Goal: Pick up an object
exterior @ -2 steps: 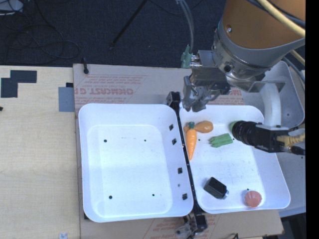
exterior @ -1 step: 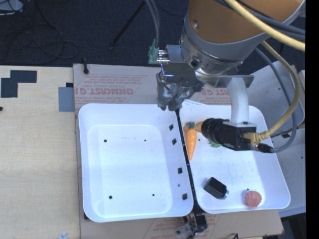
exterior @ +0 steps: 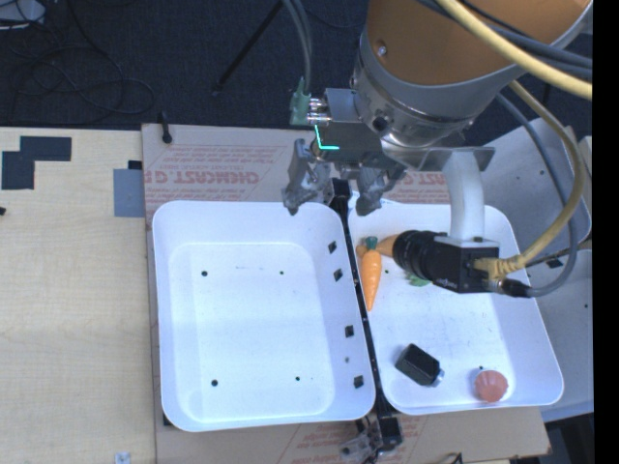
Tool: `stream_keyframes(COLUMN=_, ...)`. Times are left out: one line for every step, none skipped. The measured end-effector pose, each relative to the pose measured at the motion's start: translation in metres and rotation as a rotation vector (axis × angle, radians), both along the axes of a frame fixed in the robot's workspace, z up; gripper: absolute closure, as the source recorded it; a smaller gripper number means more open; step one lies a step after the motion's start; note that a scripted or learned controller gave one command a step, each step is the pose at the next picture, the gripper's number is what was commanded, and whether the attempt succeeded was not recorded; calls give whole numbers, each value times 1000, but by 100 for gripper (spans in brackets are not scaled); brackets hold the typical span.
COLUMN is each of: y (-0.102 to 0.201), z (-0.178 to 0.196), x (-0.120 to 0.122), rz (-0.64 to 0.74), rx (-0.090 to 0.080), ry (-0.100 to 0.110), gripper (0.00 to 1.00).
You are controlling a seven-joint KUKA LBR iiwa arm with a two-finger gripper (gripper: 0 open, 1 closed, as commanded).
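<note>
- Carrot in right bin, by the divider, just below gripper; likely light, stiff, smooth plastic, best gripped across thick upper middle.
- Gripper over bins' far edge, fingers apart, holding nothing.
- Count: one carrot, one black block, one pink ball, two bins, counting left bin.

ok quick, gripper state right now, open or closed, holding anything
gripper: open, nothing between its fingers; it hangs over the far end of the divider between the two bins.
</note>
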State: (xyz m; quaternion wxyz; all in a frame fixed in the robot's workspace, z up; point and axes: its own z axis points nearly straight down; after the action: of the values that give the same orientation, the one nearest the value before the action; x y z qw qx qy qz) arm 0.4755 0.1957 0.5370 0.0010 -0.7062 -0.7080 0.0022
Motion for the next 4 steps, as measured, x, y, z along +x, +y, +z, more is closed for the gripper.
stream_keyframes(y=1, z=10, x=0, rz=4, rx=-1, ry=3, gripper=100)
stream_keyframes(y=49, z=-2, x=53, rz=0, rx=-1, ry=1, gripper=100)
stream_keyframes(y=47, z=0, x=52, rz=-4, rx=0, ry=-1, gripper=0)
stream_keyframes(y=46, z=9, x=53, rz=-5, rx=-2, ry=1, gripper=100)
